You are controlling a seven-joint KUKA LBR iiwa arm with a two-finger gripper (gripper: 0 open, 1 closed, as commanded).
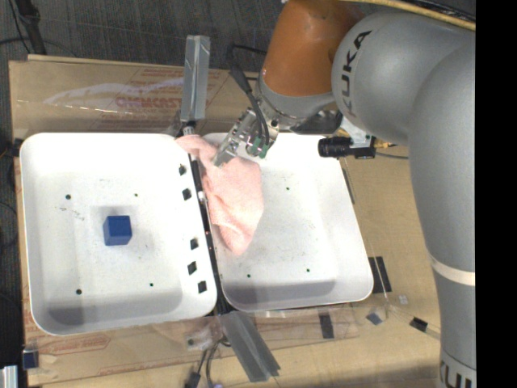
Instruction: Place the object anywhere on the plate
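Gripper (pixel 242 145) down at the top end of the pink cloth (pixel 234 200), by the seam between the bins.

I take the seam as my landmark. The cloth lies just right of it in the right bin (pixel 323 241), its upper corner draped over the divider, its length running along the wall, probably because that wall props it up. My gripper sits on the cloth's bunched top edge, touching it, but I cannot tell how the jaws stand or whether any fabric is between them. Well left of the seam, a blue cube (pixel 118 229) rests flat in the left bin (pixel 48 281). I see nothing I would call a plate, so I judge the placing not yet done.
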